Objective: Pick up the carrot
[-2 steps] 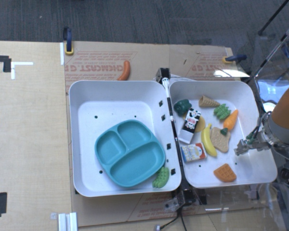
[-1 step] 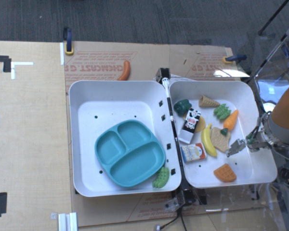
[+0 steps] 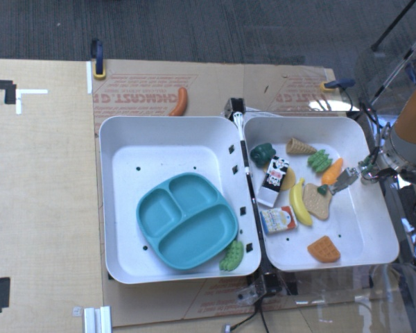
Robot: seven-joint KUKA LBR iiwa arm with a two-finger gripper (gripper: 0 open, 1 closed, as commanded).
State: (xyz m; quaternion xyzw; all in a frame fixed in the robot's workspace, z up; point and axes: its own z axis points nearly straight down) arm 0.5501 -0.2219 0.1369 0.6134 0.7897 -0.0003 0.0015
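The carrot (image 3: 332, 171), orange and short, lies in the right bin (image 3: 374, 234) near its far right side, with a leafy green piece (image 3: 319, 161) at its left end. My gripper (image 3: 344, 181) reaches in from the right and sits low, just to the right of and below the carrot, close against it and above the edge of a bread slice (image 3: 317, 202). Nothing in this view shows the carrot lifted; it rests on the bin floor.
The right bin also holds an ice-cream cone (image 3: 301, 146), a dark green vegetable (image 3: 263, 152), a milk carton (image 3: 274, 176), a banana (image 3: 300, 202), a small box (image 3: 277, 220) and an orange wedge (image 3: 324, 250). The left bin holds a teal divided plate (image 3: 187, 220) and a pickle (image 3: 232, 255).
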